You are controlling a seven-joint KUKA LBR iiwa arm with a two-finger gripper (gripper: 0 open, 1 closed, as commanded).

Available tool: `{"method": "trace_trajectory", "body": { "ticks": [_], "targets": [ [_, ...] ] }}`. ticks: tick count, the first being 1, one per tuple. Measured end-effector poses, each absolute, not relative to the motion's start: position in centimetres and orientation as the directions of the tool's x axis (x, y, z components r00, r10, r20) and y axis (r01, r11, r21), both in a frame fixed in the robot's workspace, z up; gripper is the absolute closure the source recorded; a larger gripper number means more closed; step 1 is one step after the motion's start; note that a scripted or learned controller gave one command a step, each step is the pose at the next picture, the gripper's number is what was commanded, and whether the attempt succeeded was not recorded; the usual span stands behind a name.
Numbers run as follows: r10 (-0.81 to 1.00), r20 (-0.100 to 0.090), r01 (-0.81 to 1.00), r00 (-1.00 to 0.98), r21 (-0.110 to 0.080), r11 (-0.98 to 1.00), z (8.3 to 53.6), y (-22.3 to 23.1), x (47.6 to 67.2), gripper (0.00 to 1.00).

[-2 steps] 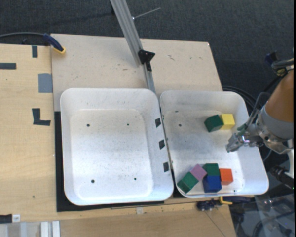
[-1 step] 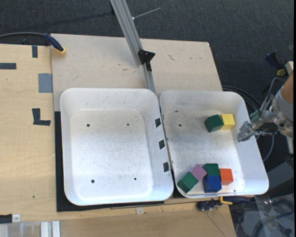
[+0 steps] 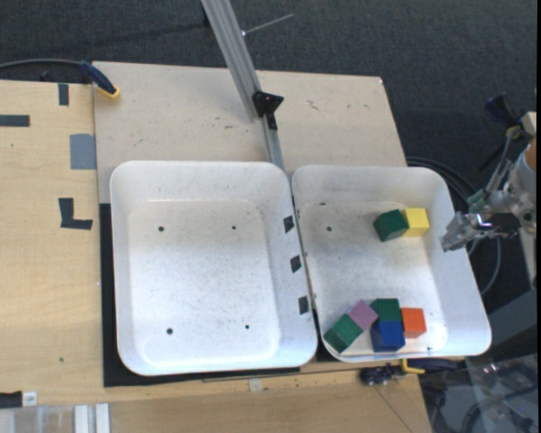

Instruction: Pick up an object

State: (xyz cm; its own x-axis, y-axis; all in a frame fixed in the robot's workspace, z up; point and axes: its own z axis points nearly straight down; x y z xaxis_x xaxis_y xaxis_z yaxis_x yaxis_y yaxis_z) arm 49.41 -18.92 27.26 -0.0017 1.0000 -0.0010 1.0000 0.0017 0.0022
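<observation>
The right bin (image 3: 361, 177) holds several small blocks. A green block (image 3: 390, 225) and a yellow block (image 3: 417, 220) touch each other near its upper right. Along the front edge a cluster lies together: a green block (image 3: 344, 332), a purple block (image 3: 362, 314), a dark green block (image 3: 385, 308), a blue block (image 3: 388, 335) and an orange block (image 3: 414, 321). My gripper (image 3: 458, 234) hangs just past the bin's right rim, level with the yellow block and a little to its right. Nothing is seen in it.
The left bin (image 3: 198, 269) sits beside the right one, sharing a raised middle rim. A slanted metal rail (image 3: 239, 52) runs down from the top to the bins' junction. Cables hang at the far right near the arm.
</observation>
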Motion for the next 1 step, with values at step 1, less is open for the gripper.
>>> {"method": "trace_trajectory", "body": {
  "ticks": [1],
  "targets": [
    [1.000,0.002,1.000,-0.006,0.000,0.006,27.55,-13.63,51.53,1.00]
  ]
}}
